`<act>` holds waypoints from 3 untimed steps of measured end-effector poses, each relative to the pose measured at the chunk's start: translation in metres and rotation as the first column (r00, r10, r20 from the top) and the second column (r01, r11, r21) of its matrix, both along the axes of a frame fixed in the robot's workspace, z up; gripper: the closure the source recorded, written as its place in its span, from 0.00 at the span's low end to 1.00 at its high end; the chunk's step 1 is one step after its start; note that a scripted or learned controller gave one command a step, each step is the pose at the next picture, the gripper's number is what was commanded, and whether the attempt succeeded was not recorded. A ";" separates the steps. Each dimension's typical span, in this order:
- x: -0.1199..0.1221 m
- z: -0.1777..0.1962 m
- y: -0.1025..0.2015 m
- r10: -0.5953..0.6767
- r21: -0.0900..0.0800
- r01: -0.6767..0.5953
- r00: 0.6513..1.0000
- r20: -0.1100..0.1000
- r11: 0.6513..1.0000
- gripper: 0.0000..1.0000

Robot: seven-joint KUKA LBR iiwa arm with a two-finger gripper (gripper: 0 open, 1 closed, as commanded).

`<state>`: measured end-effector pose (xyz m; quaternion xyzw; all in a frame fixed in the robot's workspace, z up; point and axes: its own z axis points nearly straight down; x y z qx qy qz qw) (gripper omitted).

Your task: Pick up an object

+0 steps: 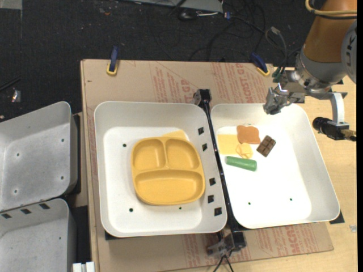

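Note:
In the right bin [295,208] lie an orange-brown piece [248,134], a dark brown chocolate-like block [266,145], a yellow flat piece [231,145] and a green stick [241,163], clustered in its upper left part. My gripper [274,103] hangs over the bin's far edge, up and to the right of these objects, with nothing visible between its fingers. The arm with its orange band [334,4] comes in from the upper right.
The left bin [113,208] holds a yellow divided tray [168,170]. A black divider with clips [212,152] runs between the bins. Grey panels [34,152] lie at the left. Cables [238,16] cross the dark floor behind the bench.

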<state>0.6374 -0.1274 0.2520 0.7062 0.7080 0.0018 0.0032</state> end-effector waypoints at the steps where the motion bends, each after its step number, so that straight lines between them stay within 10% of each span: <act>1: -0.020 0.005 0.041 0.003 0.003 -0.003 1.000 -0.007 1.000 1.00; 3: -0.060 -0.022 0.132 0.003 0.003 -0.003 1.000 -0.011 1.000 1.00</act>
